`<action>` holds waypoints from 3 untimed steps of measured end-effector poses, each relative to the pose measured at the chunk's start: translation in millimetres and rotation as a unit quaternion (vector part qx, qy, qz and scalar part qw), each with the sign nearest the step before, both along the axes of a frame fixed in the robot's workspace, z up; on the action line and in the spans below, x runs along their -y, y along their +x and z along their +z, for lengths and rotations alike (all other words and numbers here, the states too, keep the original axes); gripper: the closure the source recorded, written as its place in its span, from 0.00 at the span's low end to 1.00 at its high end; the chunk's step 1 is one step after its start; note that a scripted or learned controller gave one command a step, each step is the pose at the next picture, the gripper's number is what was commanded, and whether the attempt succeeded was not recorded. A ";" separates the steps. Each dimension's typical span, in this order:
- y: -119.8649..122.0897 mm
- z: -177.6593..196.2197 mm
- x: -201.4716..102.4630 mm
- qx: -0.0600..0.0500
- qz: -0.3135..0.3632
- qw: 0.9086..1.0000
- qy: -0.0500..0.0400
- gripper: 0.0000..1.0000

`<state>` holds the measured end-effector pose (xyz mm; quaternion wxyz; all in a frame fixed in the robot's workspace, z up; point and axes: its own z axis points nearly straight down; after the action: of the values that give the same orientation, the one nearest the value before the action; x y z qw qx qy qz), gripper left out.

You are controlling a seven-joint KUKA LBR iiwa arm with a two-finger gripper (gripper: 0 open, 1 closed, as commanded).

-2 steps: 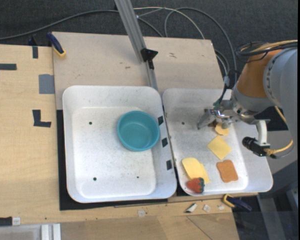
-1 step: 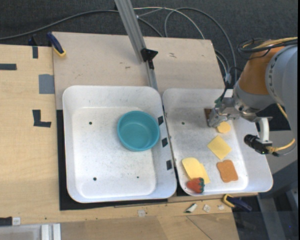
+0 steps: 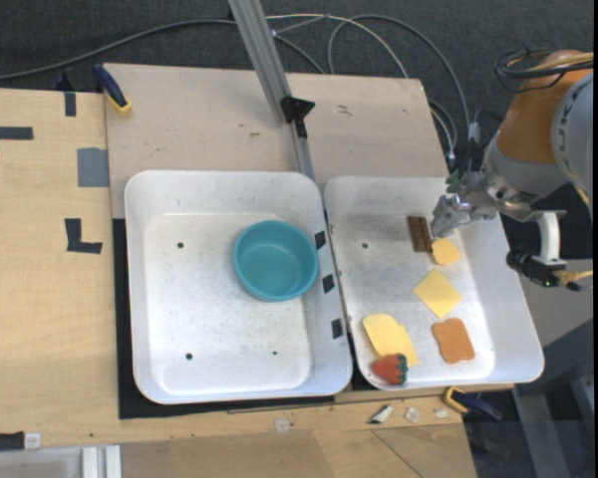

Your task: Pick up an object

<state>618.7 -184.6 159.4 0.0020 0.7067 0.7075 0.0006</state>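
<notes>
- Small round yellow piece point(image 3: 446, 253) in the right bin point(image 3: 508, 352), near its upper right part, just under the gripper point(image 3: 442, 226).
- Brown bar point(image 3: 418, 233) just left of the gripper tip, lying lengthwise, close to the yellow piece.
- Gripper low over the bin, above the yellow piece and beside the bar; fingers too small and dark to tell whether apart or together, and nothing seen between them.
- Yellow square point(image 3: 438, 293) lower in the same bin, turned like a diamond.
- Orange block point(image 3: 453, 342) below the square, near the bin's lower right corner.
- Pale yellow slab point(image 3: 387, 335) left of the orange block, with a red strawberry point(image 3: 388, 369) touching its lower end.
- Blue bowl point(image 3: 275, 260) upright in the left bin point(image 3: 159, 267), toward its right side, well apart from the gripper.
- Arm point(image 3: 538, 137) reaching in from the right, orange band above the wrist.
</notes>
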 end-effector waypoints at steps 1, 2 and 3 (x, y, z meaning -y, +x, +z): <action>-4.1 44.3 2.8 0.000 0.000 1.000 0.000 1.00; -3.1 82.8 2.8 0.000 0.000 1.000 0.000 1.00; -18.4 70.1 -47.5 -0.003 0.002 1.000 0.002 1.00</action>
<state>600.3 -137.1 229.5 -0.0016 0.7054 0.7088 -0.0006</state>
